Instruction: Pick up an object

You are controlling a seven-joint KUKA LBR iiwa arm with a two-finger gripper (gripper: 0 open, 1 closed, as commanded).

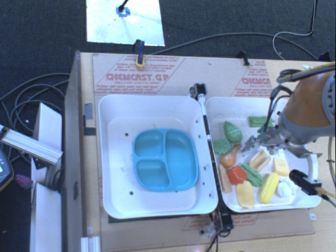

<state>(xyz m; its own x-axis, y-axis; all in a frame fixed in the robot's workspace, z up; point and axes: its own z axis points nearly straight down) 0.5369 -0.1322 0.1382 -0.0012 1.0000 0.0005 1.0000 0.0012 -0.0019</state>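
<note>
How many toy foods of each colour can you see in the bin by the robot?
Green: 3, a leafy one, a flat one, a long one
Yellow: 3, corn, a lemon-like piece, a cheese-like block
Red: 1
Orange: 1
White: 1
Tan bread-like: 1
Total: 10, counting those I can tell apart.

Dark carpet floor [220, 9] — loose cables [31, 88], pale floor sheet [125, 14].

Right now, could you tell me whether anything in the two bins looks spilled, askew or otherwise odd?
Nothing stands out: the blue divided tray lies flat in the left bin, and the toy foods sit piled inside the right bin.
</note>
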